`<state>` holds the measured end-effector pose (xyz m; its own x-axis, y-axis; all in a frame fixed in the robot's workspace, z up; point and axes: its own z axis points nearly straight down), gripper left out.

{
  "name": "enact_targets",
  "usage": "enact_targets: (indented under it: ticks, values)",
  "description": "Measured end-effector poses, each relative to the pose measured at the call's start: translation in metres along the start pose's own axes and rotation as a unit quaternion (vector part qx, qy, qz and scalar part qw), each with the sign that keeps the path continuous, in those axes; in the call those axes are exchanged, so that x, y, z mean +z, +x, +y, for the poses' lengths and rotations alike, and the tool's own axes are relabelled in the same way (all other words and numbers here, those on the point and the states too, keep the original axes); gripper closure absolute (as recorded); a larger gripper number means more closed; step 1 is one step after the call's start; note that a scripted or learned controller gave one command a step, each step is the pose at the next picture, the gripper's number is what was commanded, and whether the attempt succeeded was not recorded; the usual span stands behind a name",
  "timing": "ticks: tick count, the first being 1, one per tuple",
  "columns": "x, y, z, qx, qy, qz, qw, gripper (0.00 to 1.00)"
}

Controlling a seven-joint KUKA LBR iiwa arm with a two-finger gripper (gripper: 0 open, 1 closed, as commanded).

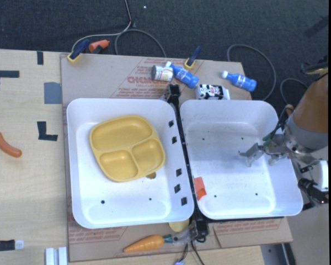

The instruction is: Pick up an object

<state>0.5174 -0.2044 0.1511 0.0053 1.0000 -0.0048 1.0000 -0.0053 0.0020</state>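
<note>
A yellow divided plate lies in the left bin, tilted toward its upper middle. A small dark piece peeks out from under the plate's lower right edge. My gripper hangs low over the right part of the right bin, with the grey arm and its orange band reaching in from the right. A small orange-red piece sits at the right bin's left wall near the divider. I see nothing held by the gripper.
Outside the bins: a carrot at the front edge, a sausage on the far left table, two blue bottles, a white can and a black-and-white box behind the bins. Cables run behind.
</note>
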Motion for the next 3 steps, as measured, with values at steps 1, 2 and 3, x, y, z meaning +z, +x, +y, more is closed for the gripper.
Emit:
enact_targets:
  ticks: [1, 2, 3]
  values:
    - [0.069, 0.061, 0.055, -0.006, 0.001, 0.001, 1.0000, 0.00]
    - [0.063, 0.110, 0.074, -0.004, -0.001, 0.001, 1.0000, 0.00]
    - [0.065, 0.110, 0.145, -0.004, -0.002, 0.002, 1.0000, 0.00]
